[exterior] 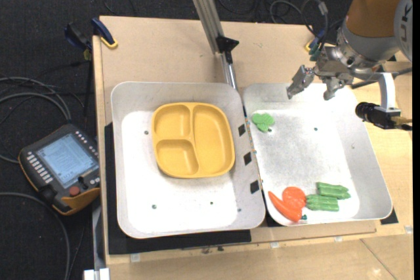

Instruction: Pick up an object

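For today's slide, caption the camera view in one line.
Open gripper hovers above right bin holding toy vegetables; yellow divided plate sits in left bin.

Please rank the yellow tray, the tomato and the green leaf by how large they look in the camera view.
Largest to smallest:
1. Yellow tray, by far.
2. Tomato.
3. Green leaf.
The tomato and leaf look close in size, so their order is unsure.

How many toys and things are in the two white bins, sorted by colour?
Yellow: 1, the divided plate in the left bin
Green: 3, a leafy piece and two pea pods in the right bin
Red: 1, a tomato
Orange: 1, a carrot
Total: 6
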### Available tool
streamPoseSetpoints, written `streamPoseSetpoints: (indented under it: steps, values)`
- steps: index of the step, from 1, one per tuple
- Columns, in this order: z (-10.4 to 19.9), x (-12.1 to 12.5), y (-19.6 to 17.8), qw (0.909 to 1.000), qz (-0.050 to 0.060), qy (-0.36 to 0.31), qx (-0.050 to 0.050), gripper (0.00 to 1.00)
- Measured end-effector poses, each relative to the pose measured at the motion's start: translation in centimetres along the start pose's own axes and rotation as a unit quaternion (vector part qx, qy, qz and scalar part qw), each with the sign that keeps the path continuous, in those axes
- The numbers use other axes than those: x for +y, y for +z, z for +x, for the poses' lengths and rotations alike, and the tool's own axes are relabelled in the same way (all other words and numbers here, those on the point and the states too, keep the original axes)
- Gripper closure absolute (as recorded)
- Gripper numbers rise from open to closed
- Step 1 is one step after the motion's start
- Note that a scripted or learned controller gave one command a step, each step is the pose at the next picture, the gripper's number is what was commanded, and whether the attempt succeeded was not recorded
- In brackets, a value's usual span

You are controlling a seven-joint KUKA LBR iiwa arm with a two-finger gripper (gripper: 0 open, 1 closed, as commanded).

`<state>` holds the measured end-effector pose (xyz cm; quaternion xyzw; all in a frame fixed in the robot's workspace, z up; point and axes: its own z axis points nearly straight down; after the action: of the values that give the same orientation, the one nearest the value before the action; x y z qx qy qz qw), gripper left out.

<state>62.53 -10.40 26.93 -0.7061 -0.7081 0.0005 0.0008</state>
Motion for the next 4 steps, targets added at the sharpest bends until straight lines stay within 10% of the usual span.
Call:
streamPoseSetpoints:
  steps: [1,4]
  values:
    - [0.0,0.0,0.0,1.0,0.0,0.0,0.0,0.0]
    - [-0.6,0.2,15.8,1.0,0.002,0.002,0.0,0.0]
